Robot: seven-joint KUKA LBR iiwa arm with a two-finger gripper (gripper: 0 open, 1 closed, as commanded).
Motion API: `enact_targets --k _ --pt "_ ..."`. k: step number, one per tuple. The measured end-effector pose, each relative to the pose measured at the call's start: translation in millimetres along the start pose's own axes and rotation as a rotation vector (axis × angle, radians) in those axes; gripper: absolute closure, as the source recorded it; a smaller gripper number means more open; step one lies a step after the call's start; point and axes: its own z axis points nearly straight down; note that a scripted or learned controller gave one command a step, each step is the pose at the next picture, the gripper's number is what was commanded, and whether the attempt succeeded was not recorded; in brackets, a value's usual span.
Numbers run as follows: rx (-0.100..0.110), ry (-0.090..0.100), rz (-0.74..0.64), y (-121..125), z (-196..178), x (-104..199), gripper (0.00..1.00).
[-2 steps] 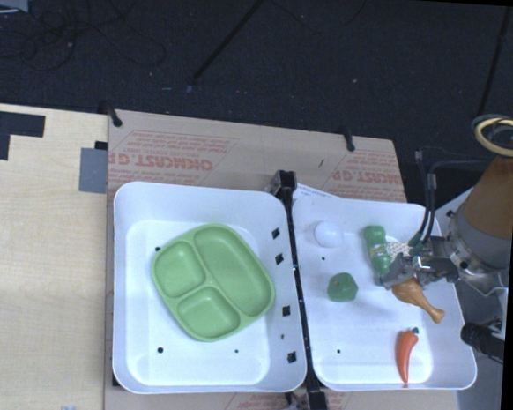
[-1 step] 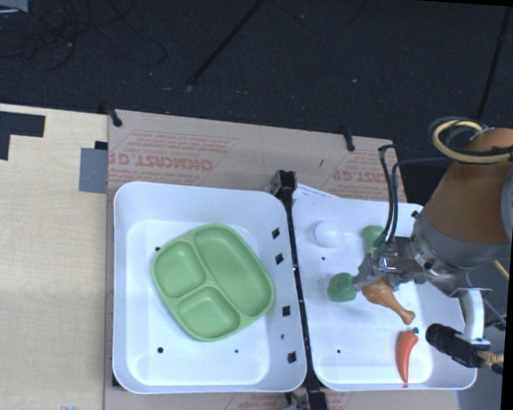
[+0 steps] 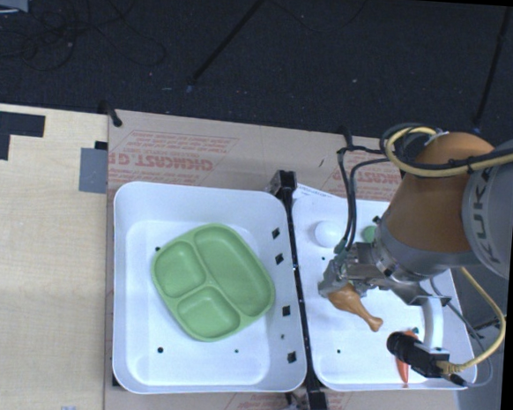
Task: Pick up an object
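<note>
Arm's wrist point(image 3: 433, 214) covers much of the right bin point(image 3: 333, 360), and I can't read the finger state. Green object point(image 3: 370, 232) is mostly hidden; orange item point(image 3: 403, 371) too small to identify.

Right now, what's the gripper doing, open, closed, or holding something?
Gripper: cannot be told; it sits low in the right bin, right at the brown toy drumstick.
</note>
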Motion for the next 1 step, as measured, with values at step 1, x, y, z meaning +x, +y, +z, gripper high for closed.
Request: enact_targets --k 1 --pt "0.0 -0.001 0.001 -13.8 4.6 49.0 1.0"
